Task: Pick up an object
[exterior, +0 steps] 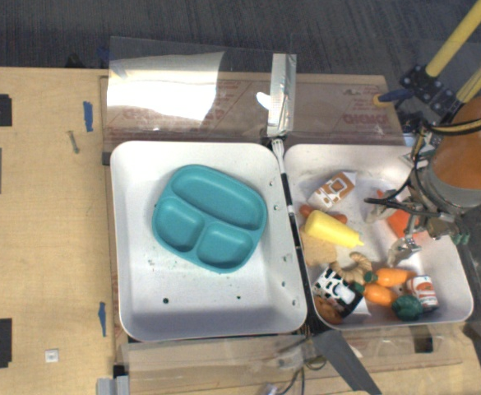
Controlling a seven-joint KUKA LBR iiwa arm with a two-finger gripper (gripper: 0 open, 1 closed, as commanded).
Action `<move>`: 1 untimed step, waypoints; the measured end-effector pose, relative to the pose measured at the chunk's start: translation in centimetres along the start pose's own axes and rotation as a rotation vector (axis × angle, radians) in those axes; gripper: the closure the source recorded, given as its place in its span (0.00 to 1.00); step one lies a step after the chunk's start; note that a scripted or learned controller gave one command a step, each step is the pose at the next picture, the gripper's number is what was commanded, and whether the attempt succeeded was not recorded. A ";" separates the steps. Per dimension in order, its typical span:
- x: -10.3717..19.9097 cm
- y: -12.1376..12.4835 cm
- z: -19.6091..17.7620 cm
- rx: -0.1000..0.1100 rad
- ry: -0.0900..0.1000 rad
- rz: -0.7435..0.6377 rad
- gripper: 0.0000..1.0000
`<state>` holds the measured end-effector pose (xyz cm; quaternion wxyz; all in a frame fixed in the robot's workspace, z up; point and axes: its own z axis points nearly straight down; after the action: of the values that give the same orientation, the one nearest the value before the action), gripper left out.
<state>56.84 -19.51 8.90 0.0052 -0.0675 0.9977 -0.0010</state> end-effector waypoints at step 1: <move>-0.5 0.0 -1.4 0.005 -0.014 -0.001 1.00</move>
<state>57.30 -19.46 10.28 0.0122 -0.0681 0.9976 -0.0029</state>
